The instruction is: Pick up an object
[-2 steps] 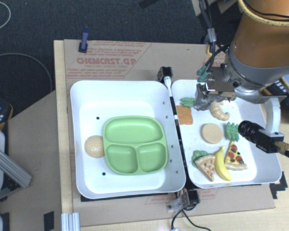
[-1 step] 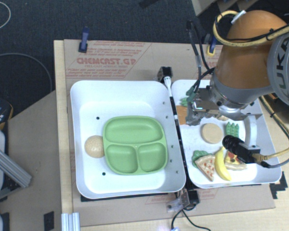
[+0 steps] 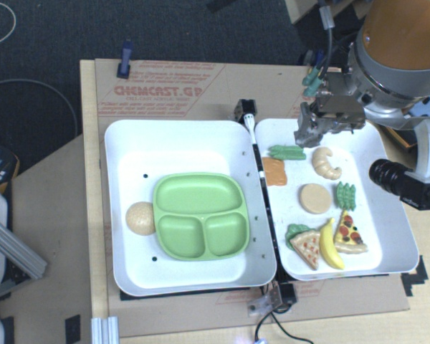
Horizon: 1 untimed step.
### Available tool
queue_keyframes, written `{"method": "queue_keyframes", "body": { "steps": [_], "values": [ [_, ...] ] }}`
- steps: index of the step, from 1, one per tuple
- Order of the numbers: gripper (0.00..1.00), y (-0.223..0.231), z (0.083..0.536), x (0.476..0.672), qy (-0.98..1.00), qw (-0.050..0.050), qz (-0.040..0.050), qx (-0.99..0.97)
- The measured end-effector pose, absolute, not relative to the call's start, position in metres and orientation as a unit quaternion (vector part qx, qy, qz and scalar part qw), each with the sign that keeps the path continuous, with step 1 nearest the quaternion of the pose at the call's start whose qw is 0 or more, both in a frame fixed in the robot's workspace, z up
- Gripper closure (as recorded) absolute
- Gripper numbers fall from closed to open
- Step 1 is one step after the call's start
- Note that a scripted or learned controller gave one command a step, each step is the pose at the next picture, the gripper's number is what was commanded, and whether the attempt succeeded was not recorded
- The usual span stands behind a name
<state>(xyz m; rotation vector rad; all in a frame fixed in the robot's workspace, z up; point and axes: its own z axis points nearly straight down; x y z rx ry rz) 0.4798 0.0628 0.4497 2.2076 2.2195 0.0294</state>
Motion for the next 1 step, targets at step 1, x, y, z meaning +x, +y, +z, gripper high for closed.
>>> {"method": "queue_keyframes", "body": {
  "steps": [1],
  "values": [
    [1.00, 0.0350, 0.3253, 0.4777, 0.706, -0.004, -0.0056, 0.708]
  ]
}}
